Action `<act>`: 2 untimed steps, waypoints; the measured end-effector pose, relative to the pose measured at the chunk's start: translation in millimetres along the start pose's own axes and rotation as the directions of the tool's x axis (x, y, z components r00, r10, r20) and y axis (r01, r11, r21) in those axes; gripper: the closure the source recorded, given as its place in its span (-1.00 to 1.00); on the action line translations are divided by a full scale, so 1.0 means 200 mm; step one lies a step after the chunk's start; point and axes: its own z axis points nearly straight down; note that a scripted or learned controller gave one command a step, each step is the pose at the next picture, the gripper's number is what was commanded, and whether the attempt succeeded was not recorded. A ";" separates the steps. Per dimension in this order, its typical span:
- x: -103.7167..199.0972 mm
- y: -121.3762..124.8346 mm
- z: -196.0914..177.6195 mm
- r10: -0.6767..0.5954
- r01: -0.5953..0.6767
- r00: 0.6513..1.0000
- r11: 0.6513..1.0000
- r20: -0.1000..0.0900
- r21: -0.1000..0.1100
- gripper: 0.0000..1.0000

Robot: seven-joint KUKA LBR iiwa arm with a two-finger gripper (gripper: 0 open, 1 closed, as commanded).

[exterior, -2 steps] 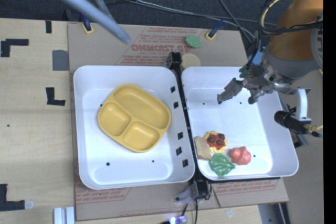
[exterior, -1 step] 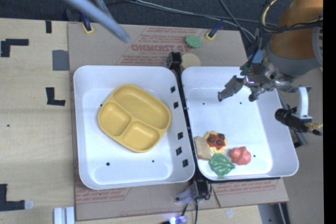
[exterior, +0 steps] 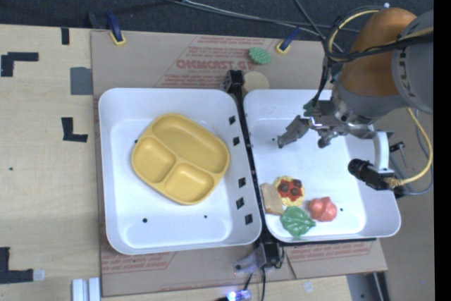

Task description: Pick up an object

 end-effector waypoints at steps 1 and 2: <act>-0.01 -0.03 0.31 0.000 0.000 1.000 1.000 0.000 0.002 -1.00; -0.01 -0.03 0.57 0.000 0.000 1.000 1.000 0.000 0.000 -1.00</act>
